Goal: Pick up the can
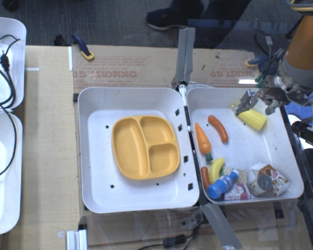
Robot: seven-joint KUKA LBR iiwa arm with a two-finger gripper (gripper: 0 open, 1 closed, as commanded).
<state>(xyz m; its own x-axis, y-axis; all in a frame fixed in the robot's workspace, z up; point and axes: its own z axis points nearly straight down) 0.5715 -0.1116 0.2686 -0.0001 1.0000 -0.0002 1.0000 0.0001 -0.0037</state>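
Across the pale wooden worktop (47, 139) sit two shallow white bins side by side, touching along a shared middle edge. The left white bin (94, 191) holds one thing, a yellow plastic plate with three compartments (145, 147), lying flat near its centre. The right white bin (250, 150) holds a scatter of small items.

From the right, the grey robot arm with an orange band (308, 40) reaches over the far right corner of the right bin. Its tool (256, 107) hangs there with its two fingers spread apart and nothing between them. Just below the tool lies a yellow cylinder-shaped block (254, 120).

The white and brown printed can (267, 180) lies on its side in the near right corner of the right bin, its grey round end turned toward the camera, well apart from the tool.

Beside the can, toward the middle edge, lie a pink and white packet (238, 191) and a blue plastic bottle (222, 185), tipped over, touching a small yellow toy banana (216, 168). Farther back lie an orange toy carrot (202, 138) along the bin's left wall and a reddish toy sausage (218, 128) near it.
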